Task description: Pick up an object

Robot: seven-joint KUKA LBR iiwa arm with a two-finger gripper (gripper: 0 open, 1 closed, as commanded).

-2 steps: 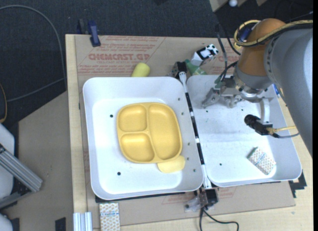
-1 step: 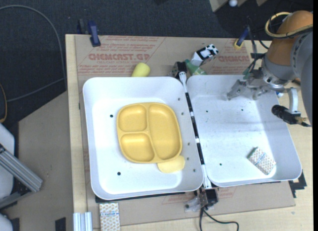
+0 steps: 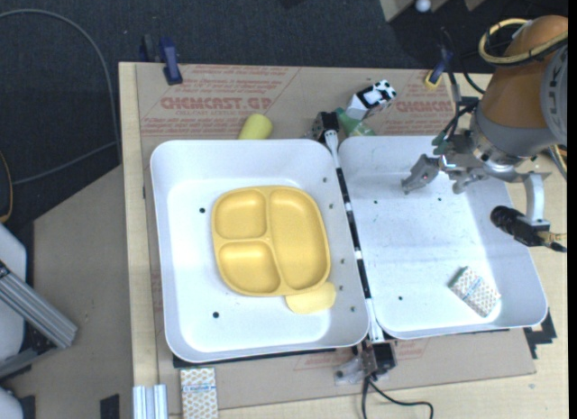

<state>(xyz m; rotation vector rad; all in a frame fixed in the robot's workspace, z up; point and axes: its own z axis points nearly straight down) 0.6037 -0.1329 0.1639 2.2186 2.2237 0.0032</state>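
Observation:
My gripper [image 3: 435, 181] hovers over the far part of the right bin [image 3: 424, 309], open, with nothing between its two grey fingers [image 3: 416, 177]. A small patterned packet [image 3: 475, 290] lies flat near the right bin's near right corner, well apart from the gripper. In the left bin [image 3: 180, 192] rests a yellow divided plate [image 3: 270, 239]. A flat yellow piece [image 3: 312, 299] pokes out from under the plate's near edge.
Beyond the bins on the cardboard lie a yellow object [image 3: 256, 126] and a black-and-white toy [image 3: 374, 96]. A blue clamp [image 3: 169, 59] sits at the far left edge. Another patterned packet [image 3: 198, 390] lies in front of the left bin.

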